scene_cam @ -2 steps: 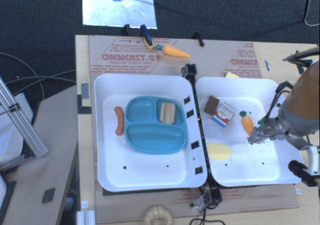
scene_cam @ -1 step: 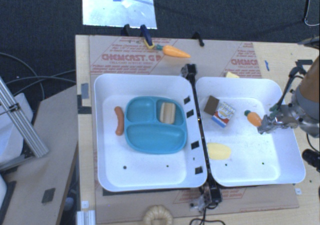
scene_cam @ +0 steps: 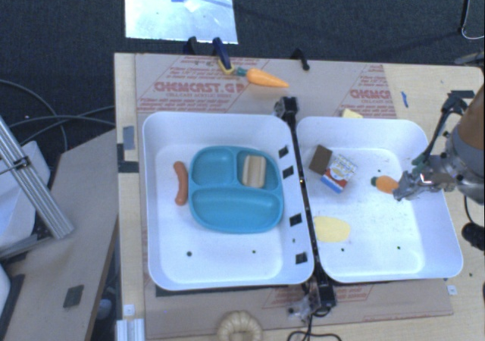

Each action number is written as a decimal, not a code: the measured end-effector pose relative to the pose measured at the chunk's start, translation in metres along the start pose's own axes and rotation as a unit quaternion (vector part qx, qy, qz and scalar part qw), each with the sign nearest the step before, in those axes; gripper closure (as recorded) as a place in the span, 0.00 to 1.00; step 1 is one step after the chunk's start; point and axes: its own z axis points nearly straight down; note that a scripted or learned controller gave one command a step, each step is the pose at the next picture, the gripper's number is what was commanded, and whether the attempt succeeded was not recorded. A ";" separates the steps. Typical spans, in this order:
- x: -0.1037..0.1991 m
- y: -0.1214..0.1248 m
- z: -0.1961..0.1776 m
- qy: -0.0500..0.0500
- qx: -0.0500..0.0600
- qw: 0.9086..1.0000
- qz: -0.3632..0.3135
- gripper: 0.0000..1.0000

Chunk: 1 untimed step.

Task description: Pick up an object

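Down in the right bin (scene_cam: 436, 252), the pincer (scene_cam: 403, 188) sat just beside a small orange toy (scene_cam: 385, 184), perhaps touching it; whether its fingers were apart or together I cannot tell. Nearby lay a small carton (scene_cam: 339, 173) and a yellow piece (scene_cam: 332, 229)
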 end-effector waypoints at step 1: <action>0.040 0.018 -0.002 0.001 0.000 1.000 -0.002 1.00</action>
